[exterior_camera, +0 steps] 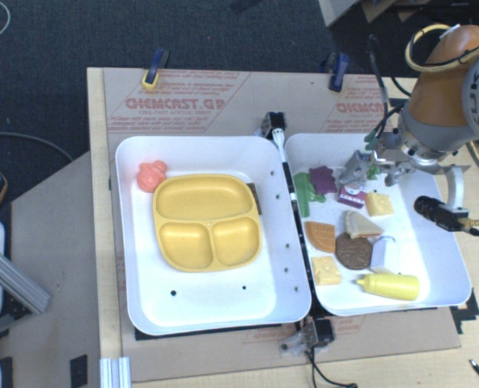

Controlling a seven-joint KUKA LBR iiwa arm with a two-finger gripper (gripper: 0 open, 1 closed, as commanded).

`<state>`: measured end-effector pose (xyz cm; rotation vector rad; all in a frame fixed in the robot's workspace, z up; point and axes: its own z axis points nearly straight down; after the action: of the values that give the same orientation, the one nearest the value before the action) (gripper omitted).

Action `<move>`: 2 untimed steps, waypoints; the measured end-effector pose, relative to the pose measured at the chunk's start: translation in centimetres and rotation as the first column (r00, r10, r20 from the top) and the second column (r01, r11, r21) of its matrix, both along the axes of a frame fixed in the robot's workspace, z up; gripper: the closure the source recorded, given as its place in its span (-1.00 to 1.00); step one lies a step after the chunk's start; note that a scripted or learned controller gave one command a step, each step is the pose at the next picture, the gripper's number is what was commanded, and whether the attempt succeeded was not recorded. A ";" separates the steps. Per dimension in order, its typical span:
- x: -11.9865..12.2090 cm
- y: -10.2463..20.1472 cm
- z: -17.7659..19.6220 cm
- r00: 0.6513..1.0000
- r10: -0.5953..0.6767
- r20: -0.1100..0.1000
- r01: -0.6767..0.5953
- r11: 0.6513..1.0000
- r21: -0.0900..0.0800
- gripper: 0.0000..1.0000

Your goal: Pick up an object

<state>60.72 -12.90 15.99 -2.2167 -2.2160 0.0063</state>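
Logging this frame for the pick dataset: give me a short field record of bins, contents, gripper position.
left bin: yellow tray with three compartments; pink toy at its far left corner
right bin: toy food, namely green piece, purple piece, yellow cube, tan wedge, brown disc, cheese block, mustard bottle
gripper: over the far part of the right bin, near the purple piece
grasp: nothing seen between the fingers
arm: enters from the right

One fixed overhead view, slanting down over both white bins (126,241) from mid-distance
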 end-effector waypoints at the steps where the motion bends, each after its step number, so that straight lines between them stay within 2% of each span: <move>1: -0.8 -0.4 -5.9 1.000 -0.001 0.001 0.001 1.000 -0.001 -1.00; 2: -0.5 -0.7 -7.0 1.000 -0.001 0.016 0.001 1.000 -0.008 -1.00</move>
<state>60.20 -13.56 8.96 -2.2292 -2.2271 -0.0027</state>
